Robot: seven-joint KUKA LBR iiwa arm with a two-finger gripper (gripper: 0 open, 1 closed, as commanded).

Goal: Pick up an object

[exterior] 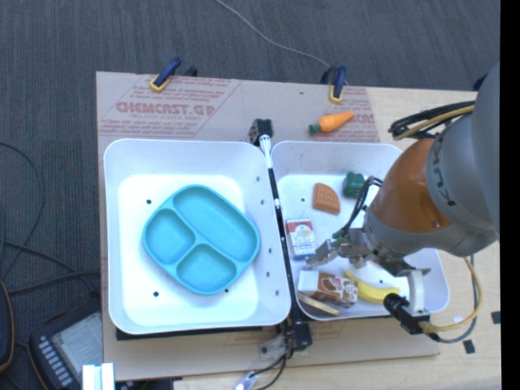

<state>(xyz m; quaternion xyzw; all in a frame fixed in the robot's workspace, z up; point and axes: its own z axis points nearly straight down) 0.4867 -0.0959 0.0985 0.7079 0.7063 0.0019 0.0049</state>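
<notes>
Now the gripper point(335, 249) hangs low in the right bin point(284, 210), lower middle of the frame, beside the small red carton point(301, 236); its fingers seem spread, pinching nothing. Banana point(370, 290) and snack packet point(330, 288) lie just below it.

Bright, even overhead light; white bins point(114, 218) near glare (soft shadows only); slight overall softness, arm point(455, 193) blurred.

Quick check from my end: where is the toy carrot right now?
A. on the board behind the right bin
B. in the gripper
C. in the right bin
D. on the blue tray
A: the carrot lies on the board, beyond the right bin.
</notes>
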